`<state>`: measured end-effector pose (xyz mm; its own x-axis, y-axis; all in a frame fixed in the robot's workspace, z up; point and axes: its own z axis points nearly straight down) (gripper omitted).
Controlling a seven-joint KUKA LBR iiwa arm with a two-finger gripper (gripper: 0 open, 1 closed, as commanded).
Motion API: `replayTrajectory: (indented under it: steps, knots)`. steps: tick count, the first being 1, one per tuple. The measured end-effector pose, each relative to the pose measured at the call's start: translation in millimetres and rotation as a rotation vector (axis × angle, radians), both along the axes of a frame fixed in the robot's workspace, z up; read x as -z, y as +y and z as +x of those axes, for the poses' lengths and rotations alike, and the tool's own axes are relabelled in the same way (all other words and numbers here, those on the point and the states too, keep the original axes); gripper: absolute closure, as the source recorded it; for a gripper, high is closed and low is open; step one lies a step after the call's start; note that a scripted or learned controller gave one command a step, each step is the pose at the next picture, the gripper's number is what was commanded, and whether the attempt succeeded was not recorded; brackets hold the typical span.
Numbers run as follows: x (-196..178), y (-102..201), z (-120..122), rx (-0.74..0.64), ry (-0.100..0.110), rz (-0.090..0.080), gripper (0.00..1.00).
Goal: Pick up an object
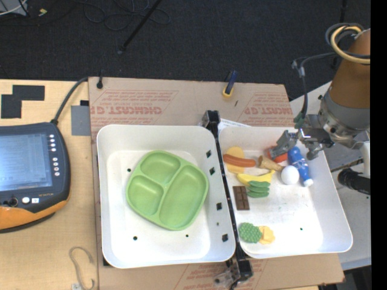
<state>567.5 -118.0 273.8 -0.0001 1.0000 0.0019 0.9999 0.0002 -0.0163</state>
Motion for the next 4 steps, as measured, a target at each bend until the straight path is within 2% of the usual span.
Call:
replayTrajectory:
  steps: [1,4]
  knots:
    - [-6,0,1,-0.002,-0.009,-0.001,0.0]
    - [178,12,-11,0.006,-0.006,0.001,0.0]
